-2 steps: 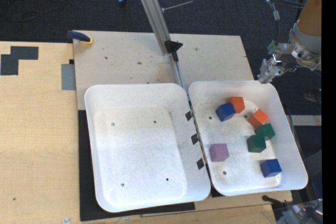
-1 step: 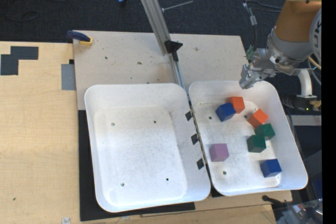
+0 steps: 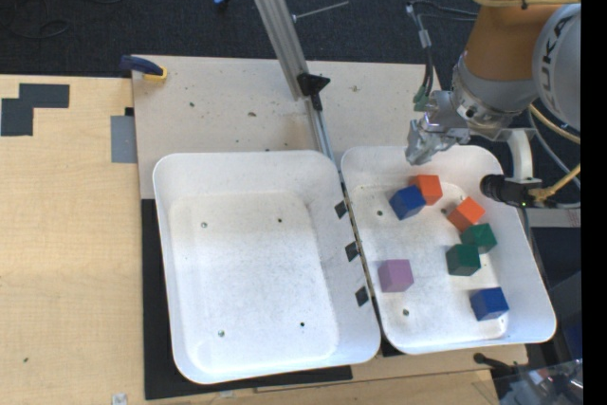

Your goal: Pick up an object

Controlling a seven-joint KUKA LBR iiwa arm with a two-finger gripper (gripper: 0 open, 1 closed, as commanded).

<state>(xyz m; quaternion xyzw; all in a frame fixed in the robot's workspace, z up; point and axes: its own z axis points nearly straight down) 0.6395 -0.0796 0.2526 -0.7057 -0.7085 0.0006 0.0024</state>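
Observation:
The right bin holds several small blocks. A blue block touches an orange one near the bin's far side. Another orange block lies right of them, with two green blocks just below it. A purple block rests near the bin's left wall and a second blue block sits toward the near right corner. My gripper hangs above the far edge of the right bin, just above the orange and blue pair, with nothing visibly in it.
The left bin lies beside the right one, with black clips along the shared wall. A slanted aluminium bar rises behind the bins. A black knob juts over the right bin's far right side.

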